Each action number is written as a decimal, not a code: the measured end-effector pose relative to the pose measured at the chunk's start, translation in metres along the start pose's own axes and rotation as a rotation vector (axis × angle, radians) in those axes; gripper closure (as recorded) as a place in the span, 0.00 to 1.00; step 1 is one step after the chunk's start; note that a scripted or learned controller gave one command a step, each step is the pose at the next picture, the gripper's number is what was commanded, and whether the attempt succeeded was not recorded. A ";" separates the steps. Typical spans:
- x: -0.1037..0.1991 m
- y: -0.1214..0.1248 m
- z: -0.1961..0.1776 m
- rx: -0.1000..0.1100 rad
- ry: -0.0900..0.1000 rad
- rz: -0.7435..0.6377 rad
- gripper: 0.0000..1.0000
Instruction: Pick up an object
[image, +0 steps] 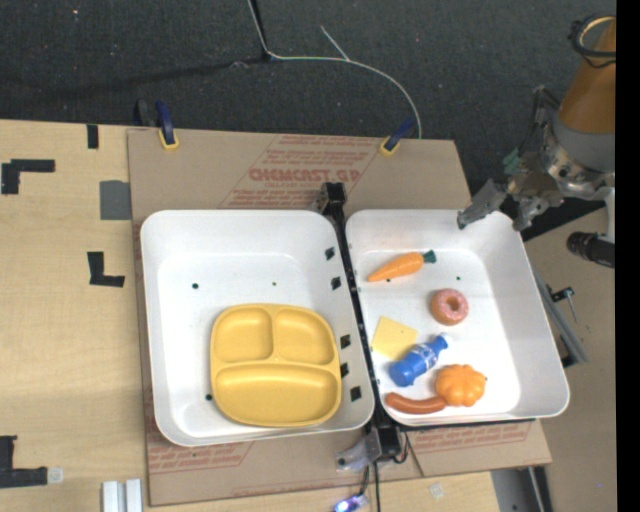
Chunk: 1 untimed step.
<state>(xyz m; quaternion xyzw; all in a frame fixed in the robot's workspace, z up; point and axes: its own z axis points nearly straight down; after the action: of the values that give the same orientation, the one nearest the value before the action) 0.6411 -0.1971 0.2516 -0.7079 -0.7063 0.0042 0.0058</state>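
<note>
The right bin holds an orange carrot, a pink donut, a yellow cheese slice, a blue bottle, an orange pumpkin and a red sausage. My gripper hangs above the far right corner of that bin, up and to the right of the carrot and apart from every object. Nothing is visibly in it.
A yellow divided plate lies in the left bin. Both bins rest on a cardboard sheet held by clamps at the back. A black divider runs between the bins. The arm's body stands at the far right.
</note>
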 end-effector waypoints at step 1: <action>0.001 0.002 -0.008 -0.013 -0.003 -0.003 0.00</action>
<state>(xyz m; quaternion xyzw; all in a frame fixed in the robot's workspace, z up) 0.6435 -0.1966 0.2599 -0.7067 -0.7075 0.0007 0.0003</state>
